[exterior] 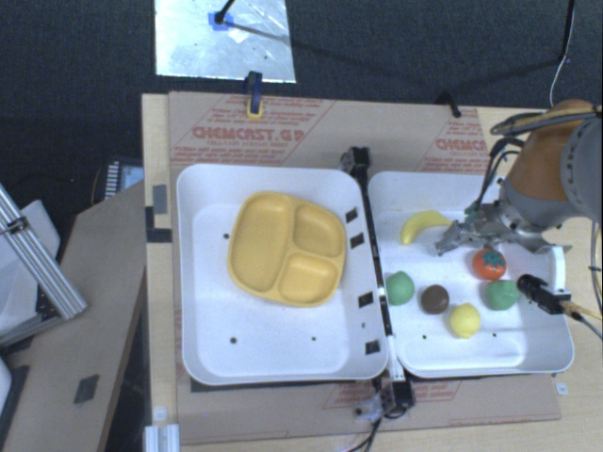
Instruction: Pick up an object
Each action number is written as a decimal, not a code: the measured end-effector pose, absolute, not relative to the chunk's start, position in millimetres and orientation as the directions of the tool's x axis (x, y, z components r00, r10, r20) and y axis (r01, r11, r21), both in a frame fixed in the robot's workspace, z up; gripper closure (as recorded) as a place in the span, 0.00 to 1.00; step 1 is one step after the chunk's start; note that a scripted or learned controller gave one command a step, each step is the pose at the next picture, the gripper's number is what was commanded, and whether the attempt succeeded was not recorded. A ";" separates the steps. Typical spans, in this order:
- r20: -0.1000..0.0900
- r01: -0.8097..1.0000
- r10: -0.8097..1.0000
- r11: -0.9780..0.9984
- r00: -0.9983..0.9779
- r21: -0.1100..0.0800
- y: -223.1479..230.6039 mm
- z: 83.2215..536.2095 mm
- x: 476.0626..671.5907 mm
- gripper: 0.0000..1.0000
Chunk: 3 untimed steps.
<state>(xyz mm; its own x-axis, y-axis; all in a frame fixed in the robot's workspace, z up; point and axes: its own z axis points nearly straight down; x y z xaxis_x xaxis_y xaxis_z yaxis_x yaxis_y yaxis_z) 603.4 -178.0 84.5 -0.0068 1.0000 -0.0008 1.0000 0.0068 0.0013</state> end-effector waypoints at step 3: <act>-0.003 1.000 1.000 0.005 -0.005 0.008 -187.6 219.4 600.6 1.00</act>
<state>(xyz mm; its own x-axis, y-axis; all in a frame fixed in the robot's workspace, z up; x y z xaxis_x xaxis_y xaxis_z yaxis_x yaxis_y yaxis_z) 600.6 -187.6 219.4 -0.0048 1.0000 -0.0027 1.0000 0.0048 0.0078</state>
